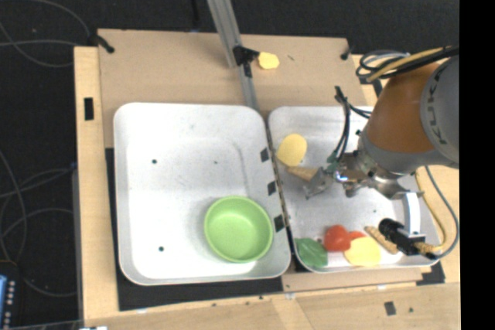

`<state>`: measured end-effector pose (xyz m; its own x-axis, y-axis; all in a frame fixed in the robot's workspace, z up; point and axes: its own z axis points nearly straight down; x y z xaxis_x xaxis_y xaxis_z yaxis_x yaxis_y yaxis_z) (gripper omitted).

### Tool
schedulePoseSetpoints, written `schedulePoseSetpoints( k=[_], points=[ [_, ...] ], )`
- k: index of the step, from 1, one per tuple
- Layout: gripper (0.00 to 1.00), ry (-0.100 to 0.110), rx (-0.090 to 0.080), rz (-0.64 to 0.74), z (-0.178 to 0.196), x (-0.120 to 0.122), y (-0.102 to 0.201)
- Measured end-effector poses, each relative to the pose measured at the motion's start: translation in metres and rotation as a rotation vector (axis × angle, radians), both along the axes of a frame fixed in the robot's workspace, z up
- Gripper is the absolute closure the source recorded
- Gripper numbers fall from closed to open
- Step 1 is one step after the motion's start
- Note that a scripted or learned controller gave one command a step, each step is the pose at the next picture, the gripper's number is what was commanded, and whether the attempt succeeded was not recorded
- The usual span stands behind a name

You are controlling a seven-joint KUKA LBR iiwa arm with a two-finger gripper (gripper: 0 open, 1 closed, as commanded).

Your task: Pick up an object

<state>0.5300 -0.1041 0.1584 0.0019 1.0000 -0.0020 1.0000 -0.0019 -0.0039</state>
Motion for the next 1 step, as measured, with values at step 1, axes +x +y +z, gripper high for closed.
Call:
schedulePoseSetpoints(
  k=[1],
  points=[
    [1.0,-0.008,0.004,-0.003,0.0136,0.0026,0.0012]
  ],
)
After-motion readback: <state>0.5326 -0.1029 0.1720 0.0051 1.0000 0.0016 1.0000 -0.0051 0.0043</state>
